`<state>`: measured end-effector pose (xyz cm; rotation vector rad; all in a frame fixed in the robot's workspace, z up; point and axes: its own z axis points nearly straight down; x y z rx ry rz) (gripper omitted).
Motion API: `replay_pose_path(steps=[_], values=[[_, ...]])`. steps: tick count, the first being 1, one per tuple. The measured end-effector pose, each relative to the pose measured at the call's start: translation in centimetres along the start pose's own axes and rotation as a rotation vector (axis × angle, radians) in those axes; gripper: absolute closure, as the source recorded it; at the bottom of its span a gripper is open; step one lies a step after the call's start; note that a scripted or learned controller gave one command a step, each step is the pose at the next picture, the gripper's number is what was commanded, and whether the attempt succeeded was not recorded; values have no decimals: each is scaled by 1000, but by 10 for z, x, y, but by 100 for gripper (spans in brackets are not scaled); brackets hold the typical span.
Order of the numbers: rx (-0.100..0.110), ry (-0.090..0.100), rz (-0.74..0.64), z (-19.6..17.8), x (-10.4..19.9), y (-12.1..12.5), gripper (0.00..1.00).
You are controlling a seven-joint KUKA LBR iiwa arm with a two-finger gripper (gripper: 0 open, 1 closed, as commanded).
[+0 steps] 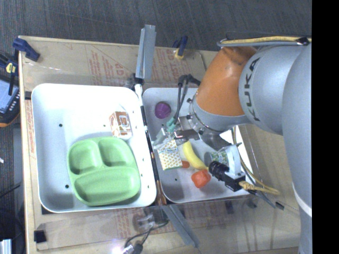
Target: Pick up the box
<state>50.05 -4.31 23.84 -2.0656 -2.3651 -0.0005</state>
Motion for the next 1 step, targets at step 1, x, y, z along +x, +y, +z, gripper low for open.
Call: replay_pose_path(steps=[1], values=[[4, 0, 109, 41, 13, -23, 100]])
